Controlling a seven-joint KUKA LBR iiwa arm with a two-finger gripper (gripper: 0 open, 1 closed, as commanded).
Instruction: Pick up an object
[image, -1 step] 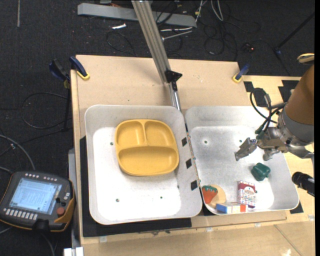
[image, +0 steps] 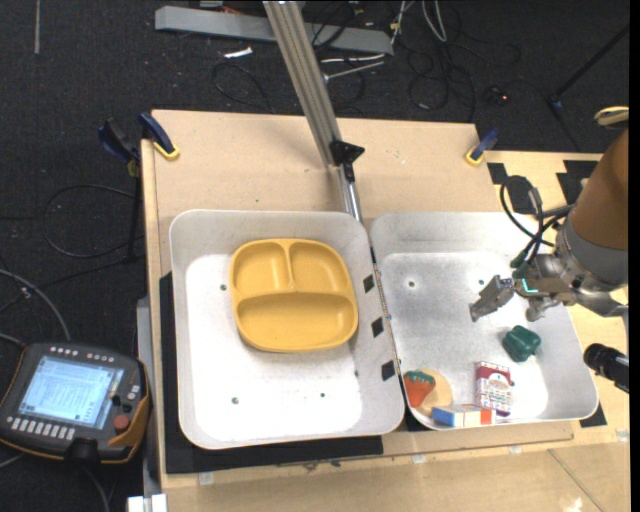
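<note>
The hand (image: 505, 298) hangs over the right bin (image: 440, 330) at the frame's right, fingers apart, holding nothing. A green block (image: 521, 343) lies just below it; a yellow plate (image: 294, 294) fills the left bin (image: 200, 400).

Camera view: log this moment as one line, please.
gripper: above right bin, holding nothing | green object: on bin floor nearby | yellow plate: left bin

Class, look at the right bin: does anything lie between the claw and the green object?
Nothing visible does. The claw hangs over bare bin floor, and the green object lies just below-right of it.
</note>
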